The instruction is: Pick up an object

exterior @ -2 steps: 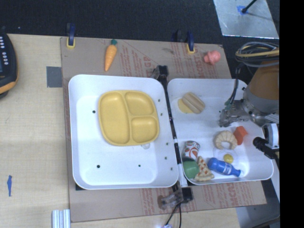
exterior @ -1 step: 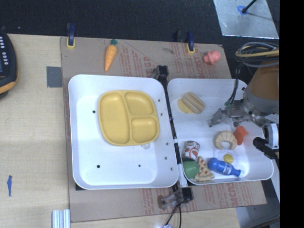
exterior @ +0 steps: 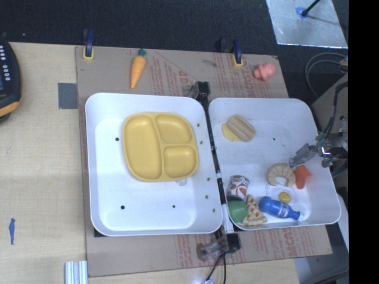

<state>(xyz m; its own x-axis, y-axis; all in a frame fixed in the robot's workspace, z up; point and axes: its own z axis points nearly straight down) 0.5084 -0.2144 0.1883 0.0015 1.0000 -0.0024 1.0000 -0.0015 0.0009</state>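
Observation:
The right bin (exterior: 278, 120) holds several toys. A tan croissant (exterior: 280, 173) lies near its right side with a red-orange piece (exterior: 302, 177) beside it. At the front are a blue bottle (exterior: 279, 209), a small yellow ball (exterior: 285, 197), a red and white can (exterior: 238, 186), a green toy (exterior: 237, 209) and a pizza slice (exterior: 254, 213). A tan sandwich cookie (exterior: 238, 128) lies at the back. My gripper (exterior: 303, 155) reaches in from the right edge, just above and to the right of the croissant, with nothing visibly held.
The left bin (exterior: 106, 206) bears a yellow divided plate (exterior: 160, 145). On the cardboard behind the bins lie a toy carrot (exterior: 137, 68) and a pink toy (exterior: 265, 71). Blue clamps (exterior: 88, 43) hold the board. A black device (exterior: 8, 78) sits at the far left.

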